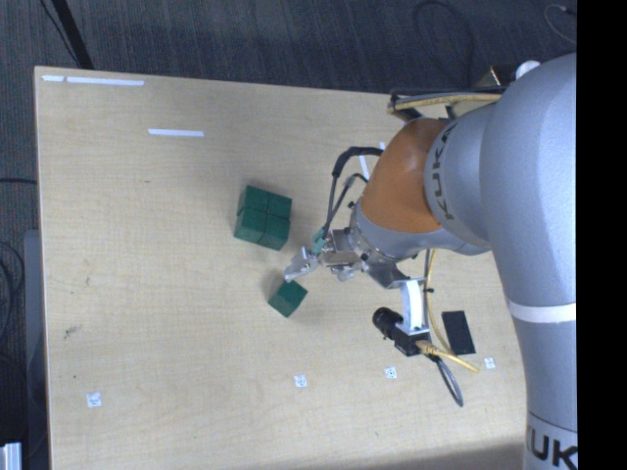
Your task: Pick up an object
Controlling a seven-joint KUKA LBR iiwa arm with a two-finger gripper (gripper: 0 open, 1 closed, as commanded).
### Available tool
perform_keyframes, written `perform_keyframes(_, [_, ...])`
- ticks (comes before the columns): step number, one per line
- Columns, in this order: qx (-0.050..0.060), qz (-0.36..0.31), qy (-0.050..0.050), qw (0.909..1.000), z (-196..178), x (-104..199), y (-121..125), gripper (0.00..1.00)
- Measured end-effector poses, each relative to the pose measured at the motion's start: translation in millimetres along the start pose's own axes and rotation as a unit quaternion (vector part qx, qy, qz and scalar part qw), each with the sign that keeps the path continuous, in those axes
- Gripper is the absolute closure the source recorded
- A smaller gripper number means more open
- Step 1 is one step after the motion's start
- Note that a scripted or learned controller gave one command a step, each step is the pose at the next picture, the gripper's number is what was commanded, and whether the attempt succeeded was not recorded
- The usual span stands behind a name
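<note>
Grey and orange, the arm (460,179) reaches in from the right over the pale wooden desk (147,292), its gripper (306,259) low above the surface. Whether its fingers are parted or closed cannot be told. A small green cube (287,298) lies on the desk just below the gripper tip, and a larger green block (263,216) sits near, up and to the left.

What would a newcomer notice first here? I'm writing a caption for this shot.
The big grey arm with its orange band fills the right side, reaching in over the pale bench. Near the middle lie a large green block and, below it, a small green cube. The tool hangs just above that cube.
</note>
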State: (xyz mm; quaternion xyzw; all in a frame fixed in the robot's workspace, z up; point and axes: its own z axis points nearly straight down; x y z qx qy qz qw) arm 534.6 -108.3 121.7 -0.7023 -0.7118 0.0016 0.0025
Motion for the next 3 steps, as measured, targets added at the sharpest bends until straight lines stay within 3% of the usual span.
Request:
perform_keyframes(1, [-0.001,-0.155,0.000,0.9879,30.2,11.4,-18.7,0.00])
perform_keyframes(2, [0.000,-0.156,0.000,0.9877,21.0,11.1,-18.5,1.00])
perform_keyframes(3, [-0.001,-0.023,-0.001,0.9997,-69.9,27.8,97.9,1.00])
